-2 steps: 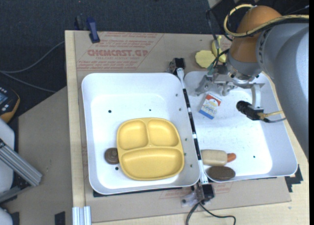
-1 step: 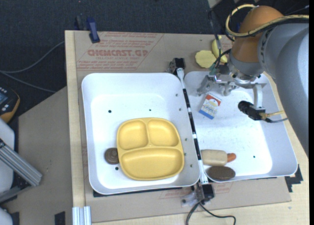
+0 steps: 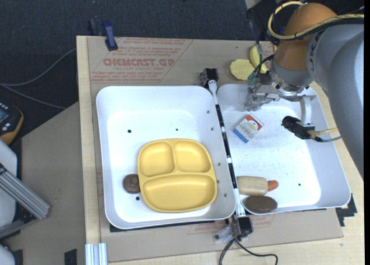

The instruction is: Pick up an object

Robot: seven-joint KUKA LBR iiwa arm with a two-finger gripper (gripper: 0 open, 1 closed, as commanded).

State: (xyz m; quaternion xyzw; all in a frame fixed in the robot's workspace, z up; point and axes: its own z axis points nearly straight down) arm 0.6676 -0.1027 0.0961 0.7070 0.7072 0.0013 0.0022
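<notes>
My gripper (image 3: 255, 102) hangs over the far left corner of the right bin (image 3: 324, 171), with the grey arm and its orange band above it. Nothing shows between its tips. A small red, white and blue carton (image 3: 248, 128) lies on the bin floor just in front of the gripper and a little below it. Near the front left corner of that bin a tan cylinder with an orange tip (image 3: 255, 186) lies beside a brown oval piece (image 3: 260, 203).
The left bin (image 3: 115, 113) holds a yellow divided plate (image 3: 176, 175) and a small brown disc (image 3: 132, 183) at its left. A yellow object (image 3: 240, 69) lies on the bench behind the right bin. A blue clamp (image 3: 108, 35) stands at the bench's far left.
</notes>
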